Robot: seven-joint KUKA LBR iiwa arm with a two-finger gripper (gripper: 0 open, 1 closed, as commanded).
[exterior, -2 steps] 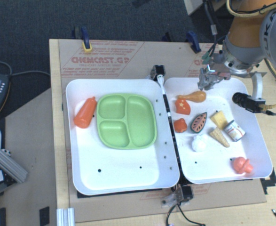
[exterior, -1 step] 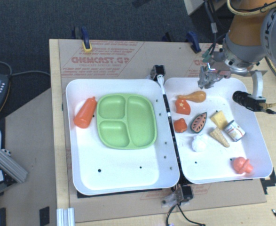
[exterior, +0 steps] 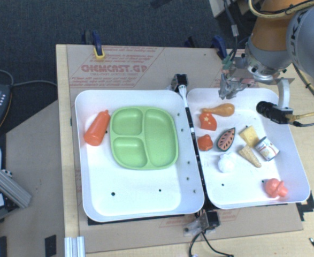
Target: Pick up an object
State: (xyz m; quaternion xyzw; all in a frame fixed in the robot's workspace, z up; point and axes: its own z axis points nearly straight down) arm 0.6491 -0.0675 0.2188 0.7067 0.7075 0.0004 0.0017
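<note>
My gripper (exterior: 227,92) hangs over the far left part of the right bin (exterior: 293,167), just above and behind an orange drumstick-shaped toy (exterior: 220,110); nothing shows between its fingers. Below that lie a red strawberry-like piece (exterior: 208,121), an orange-red chunk (exterior: 205,142) and a watermelon slice (exterior: 226,139). Further right are a yellow cheese wedge (exterior: 248,135), a waffle cone (exterior: 250,156), a small silver can (exterior: 266,148), a white ball (exterior: 226,164) and a pink toy (exterior: 275,188).
The left bin (exterior: 140,199) holds a green divided plate (exterior: 144,137) and an orange bottle-shaped toy (exterior: 97,128) at its left side. A black divider rail (exterior: 191,138) runs between the bins. Brown cardboard lies beneath both.
</note>
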